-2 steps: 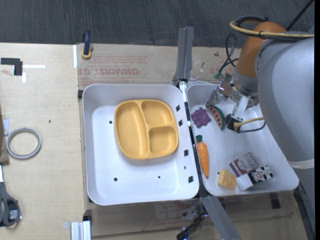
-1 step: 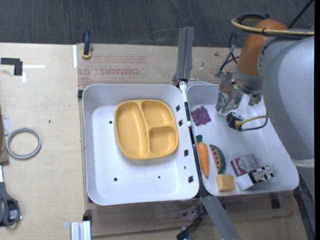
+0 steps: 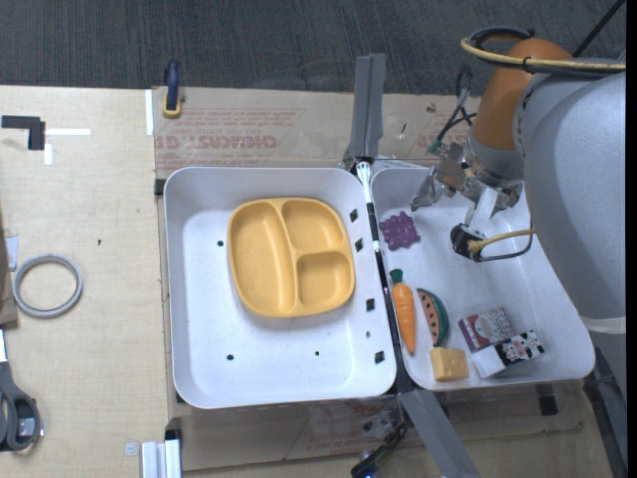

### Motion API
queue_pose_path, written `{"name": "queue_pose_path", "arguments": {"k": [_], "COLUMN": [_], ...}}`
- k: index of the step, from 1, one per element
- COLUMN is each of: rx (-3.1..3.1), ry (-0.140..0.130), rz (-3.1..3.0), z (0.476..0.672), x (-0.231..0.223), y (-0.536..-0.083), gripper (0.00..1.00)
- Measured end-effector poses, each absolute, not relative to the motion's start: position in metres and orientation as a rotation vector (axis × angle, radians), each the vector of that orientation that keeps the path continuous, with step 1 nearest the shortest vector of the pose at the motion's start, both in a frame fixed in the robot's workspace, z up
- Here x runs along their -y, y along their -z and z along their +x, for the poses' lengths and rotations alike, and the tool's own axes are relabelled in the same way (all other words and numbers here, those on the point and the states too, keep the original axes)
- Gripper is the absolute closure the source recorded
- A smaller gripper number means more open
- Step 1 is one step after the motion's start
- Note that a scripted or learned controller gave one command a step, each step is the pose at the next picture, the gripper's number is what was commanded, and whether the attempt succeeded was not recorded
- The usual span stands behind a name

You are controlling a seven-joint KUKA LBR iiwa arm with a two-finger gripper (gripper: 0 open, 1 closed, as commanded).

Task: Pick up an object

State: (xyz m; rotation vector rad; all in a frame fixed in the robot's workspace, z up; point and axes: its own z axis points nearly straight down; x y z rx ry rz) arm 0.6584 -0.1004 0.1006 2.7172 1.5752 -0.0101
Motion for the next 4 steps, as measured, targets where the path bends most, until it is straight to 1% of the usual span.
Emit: {"name": "queue_pose_path", "arguments": {"k": [1,2,3,4], "rx": [-1.573,-1.332,-0.785,-0.317], "ry": [0.003,0.008,0.010,0.008], "rz": [2.719,2.848,3.043,3.125], "z": [0.638,0.570,0.550,0.595], "x": [0.057,0.023,0.014,0.096], "y": [-0.192,-0.190,-0.190,-0.120], "gripper": [0.00,0.00,0.00,0.00]}}
